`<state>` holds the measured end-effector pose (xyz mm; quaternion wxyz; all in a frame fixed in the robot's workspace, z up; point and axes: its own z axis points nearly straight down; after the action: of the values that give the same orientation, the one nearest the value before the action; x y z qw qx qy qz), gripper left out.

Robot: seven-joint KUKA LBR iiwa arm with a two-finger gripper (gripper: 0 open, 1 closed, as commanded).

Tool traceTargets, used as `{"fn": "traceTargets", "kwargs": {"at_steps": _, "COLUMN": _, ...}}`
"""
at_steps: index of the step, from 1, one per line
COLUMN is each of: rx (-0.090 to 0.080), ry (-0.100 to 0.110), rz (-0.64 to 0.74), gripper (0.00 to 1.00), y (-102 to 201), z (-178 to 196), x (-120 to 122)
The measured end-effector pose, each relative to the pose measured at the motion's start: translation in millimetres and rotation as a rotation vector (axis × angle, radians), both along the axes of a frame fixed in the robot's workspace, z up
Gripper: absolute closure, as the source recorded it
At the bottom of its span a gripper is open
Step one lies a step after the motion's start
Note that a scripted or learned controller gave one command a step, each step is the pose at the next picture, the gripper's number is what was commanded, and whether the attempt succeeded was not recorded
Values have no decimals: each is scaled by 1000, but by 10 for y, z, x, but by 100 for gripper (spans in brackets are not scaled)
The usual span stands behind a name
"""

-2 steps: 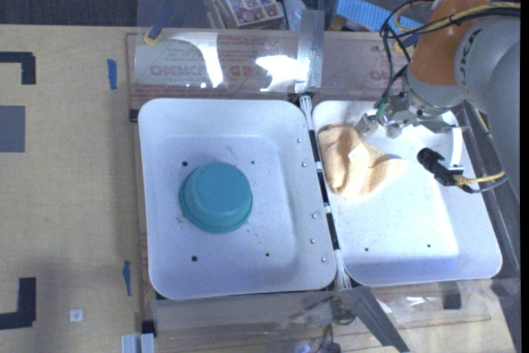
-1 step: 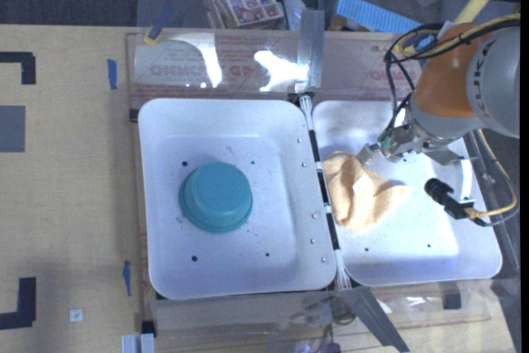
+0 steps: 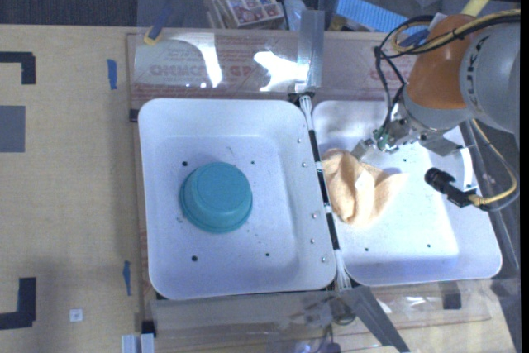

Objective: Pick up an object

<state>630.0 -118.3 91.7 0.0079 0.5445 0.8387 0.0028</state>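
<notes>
Camera view: arm enters from the right, orange band above the wrist. Gripper (image 3: 369, 146) sits low over the right bin (image 3: 430, 248), at the upper edge of a crumpled yellow cloth (image 3: 357, 184). Finger spacing cannot be told; no hold visible. Cloth lies against the right bin's left wall, beside the divider. Left bin (image 3: 165, 124) carries an upturned teal bowl (image 3: 216, 196), well apart from the gripper. A black cable connector (image 3: 444, 183) hangs right of the cloth.
</notes>
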Motion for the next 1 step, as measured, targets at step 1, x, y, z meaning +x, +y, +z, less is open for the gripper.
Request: {"fn": "traceTargets", "kwargs": {"at_steps": 1, "rx": 3, "ry": 4, "rz": 8, "gripper": 0, "y": 25, "z": -4, "x": -910}}
